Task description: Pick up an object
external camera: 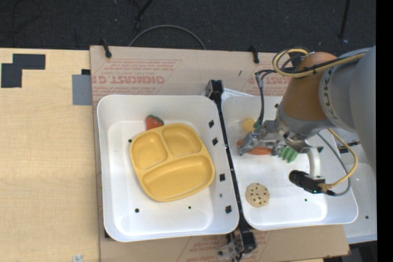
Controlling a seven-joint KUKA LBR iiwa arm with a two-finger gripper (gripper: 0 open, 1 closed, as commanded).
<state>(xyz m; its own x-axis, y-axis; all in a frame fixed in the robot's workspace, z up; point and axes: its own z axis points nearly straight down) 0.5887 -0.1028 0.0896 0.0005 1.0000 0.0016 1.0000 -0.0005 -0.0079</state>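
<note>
Camera view: gripper [250, 145] low in right bin [344, 218], over orange carrot-like toy [263, 151] beside green piece [288, 154]; apparently positioned for grasp. Jaw state cannot be told. Cookie [257, 194] lies apart nearer front. Yellow divided plate [172, 161] occupies left bin [116, 218].

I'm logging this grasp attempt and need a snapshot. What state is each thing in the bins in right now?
Yellow divided plate: lying flat in the left bin, right side up, compartments bare.
Orange toy: in the left bin, against the plate's far rim.
Cookie: lying flat in the right bin, untouched.
Gripper: down in the right bin.
Orange and green piece: lying by the gripper; whether gripped is unclear.
</note>
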